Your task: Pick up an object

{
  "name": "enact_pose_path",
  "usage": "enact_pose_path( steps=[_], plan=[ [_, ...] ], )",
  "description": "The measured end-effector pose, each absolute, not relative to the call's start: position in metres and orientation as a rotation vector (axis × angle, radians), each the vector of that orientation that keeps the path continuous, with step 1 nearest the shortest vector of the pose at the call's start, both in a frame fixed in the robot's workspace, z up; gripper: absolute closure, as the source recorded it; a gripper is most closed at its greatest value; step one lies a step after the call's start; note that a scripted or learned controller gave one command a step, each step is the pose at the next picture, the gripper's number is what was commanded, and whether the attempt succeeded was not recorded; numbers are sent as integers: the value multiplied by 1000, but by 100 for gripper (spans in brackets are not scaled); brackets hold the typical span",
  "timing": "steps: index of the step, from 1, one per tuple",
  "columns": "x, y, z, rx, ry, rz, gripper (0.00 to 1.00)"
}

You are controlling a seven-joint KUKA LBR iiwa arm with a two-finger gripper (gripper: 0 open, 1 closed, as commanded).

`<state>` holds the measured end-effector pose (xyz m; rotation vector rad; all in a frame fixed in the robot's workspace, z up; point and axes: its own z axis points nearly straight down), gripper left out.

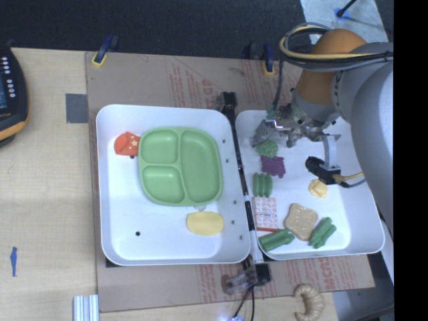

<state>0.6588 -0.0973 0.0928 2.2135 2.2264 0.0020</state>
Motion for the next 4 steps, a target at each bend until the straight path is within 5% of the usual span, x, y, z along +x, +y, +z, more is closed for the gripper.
enact_pose_path(
  steps=[1,2,3,4],
  plan=[
    [591,-112,91,2224,2229,-11,0],
    [658,-105,93,2212,2226,3,0],
    [596,-94,91,2224,2229,-10,0],
    [627,-100,92,2215,2227,0,0]
  ],
)
